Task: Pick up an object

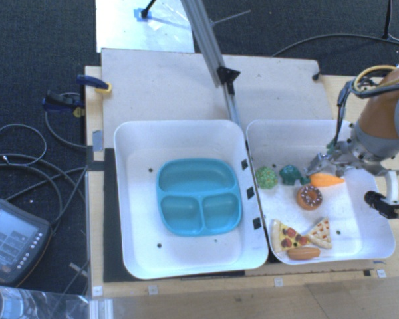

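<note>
One step: tool hovered just above the carrot
Tool state: unclear
Next: descend, clamp the carrot

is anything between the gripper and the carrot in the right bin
Nothing visible. The gripper sits right at the carrot, by its left end. The dark green toy lies just to the left, and the donut below.

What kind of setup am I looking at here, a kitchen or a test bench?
Most likely a lab test bench: two white bins, toy food such as a plastic carrot and donut, a teach pendant and loose cables on dark carpet.
</note>
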Action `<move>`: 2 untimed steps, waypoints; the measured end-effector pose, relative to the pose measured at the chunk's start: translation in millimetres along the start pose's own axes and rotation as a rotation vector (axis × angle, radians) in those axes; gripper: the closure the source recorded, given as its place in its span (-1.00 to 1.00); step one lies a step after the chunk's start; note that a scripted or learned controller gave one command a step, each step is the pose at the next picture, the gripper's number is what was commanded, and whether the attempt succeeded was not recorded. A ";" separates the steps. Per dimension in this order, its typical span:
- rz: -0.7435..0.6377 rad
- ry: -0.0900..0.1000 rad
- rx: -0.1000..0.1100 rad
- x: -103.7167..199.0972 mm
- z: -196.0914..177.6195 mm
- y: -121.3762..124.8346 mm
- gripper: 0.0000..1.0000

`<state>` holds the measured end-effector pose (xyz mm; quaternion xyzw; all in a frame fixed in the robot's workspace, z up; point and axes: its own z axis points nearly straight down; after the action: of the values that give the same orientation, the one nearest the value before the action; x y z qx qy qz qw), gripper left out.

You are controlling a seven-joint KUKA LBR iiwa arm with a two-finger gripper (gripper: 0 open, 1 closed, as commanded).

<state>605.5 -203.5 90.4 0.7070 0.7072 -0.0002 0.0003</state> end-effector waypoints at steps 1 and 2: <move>0.000 -0.001 -0.005 -0.4 -12.5 1.5 1.00; 0.000 -0.002 -0.007 -8.9 -71.6 -1.4 1.00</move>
<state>604.1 -212.4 161.9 0.7070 0.7072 0.0017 0.0037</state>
